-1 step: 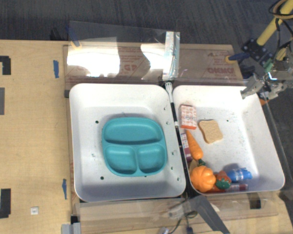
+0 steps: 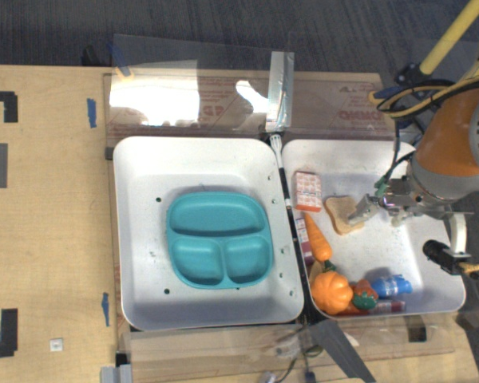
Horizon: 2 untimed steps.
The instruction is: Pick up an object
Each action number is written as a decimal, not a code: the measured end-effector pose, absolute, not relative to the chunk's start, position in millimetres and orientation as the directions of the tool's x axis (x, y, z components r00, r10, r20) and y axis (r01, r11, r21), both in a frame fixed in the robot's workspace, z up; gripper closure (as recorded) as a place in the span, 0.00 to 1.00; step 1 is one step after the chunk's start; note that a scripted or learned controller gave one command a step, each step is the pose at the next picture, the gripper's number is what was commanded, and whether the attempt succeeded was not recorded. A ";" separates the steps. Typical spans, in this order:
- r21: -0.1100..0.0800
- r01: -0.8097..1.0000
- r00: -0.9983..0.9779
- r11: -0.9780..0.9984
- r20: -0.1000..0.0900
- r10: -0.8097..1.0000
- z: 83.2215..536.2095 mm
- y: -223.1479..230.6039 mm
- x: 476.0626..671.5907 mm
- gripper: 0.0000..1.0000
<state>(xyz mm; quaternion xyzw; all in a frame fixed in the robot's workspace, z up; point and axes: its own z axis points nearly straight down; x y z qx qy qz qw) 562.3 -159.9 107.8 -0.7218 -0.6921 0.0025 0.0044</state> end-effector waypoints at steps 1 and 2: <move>0.011 0.993 -0.114 0.114 -0.002 0.993 89.8 -126.4 644.6 0.00; 0.008 0.993 -0.115 0.115 -0.002 0.993 100.7 -126.8 644.3 1.00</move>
